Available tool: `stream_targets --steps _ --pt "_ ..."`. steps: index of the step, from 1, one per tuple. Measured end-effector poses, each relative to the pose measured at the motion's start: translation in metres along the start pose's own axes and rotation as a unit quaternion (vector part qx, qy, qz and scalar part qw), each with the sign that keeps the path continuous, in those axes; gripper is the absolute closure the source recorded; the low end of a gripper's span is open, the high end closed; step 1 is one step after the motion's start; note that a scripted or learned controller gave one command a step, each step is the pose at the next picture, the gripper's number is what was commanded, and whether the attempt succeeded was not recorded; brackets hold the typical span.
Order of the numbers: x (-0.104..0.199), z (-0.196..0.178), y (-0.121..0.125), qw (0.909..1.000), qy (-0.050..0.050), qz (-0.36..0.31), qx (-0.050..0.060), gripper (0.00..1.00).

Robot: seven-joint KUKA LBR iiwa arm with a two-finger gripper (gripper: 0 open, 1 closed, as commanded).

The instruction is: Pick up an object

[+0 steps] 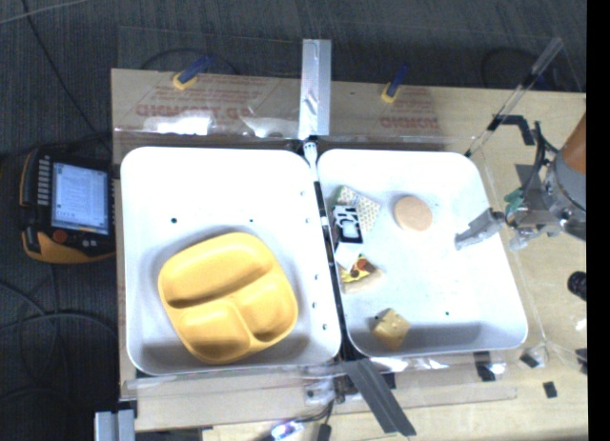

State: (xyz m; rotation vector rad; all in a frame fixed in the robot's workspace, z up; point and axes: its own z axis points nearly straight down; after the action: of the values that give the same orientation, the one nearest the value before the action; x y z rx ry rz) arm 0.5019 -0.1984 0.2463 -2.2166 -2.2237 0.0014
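Lower centre of the frame: a grey metal bracket lay at a slant across the near edge of the tabletop, just below the seam between the two bins. Lower left: the left bin, shallow and white, held one yellow divided tray with three compartments, set toward the bin's near wall and turned a little off square. Lower right: the right bin, white likewise, held a tan lumpy block close to its near wall. Further up along the dividing wall lay a small yellow and white item, and above it, touching or nearly so, a black and white printed packet beside a patterned scrap; what these were could not be made out. Right of the packet, apart from it, a round tan disc rested flat on the bin floor. Right edge of the frame, mid height: the gripper reached in over the right bin's right wall, a grey finger slanting down and left, well apart from the disc and above bare floor with nothing between its fingers; whether they were spread or closed could not be told. Left edge, mid height: an orange-cased handheld pendant with a lit screen sat on the dark carpet. Upper frame: a blue clip and a yellow and blue clip sat on the tabletop's far part, with an upright metal strip between them.
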Motion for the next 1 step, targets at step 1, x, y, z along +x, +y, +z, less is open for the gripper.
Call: stream_targets --steps 1 --pt "0.0559 -0.0914 0.0705 0.9944 -0.002 0.105 0.000 0.00"
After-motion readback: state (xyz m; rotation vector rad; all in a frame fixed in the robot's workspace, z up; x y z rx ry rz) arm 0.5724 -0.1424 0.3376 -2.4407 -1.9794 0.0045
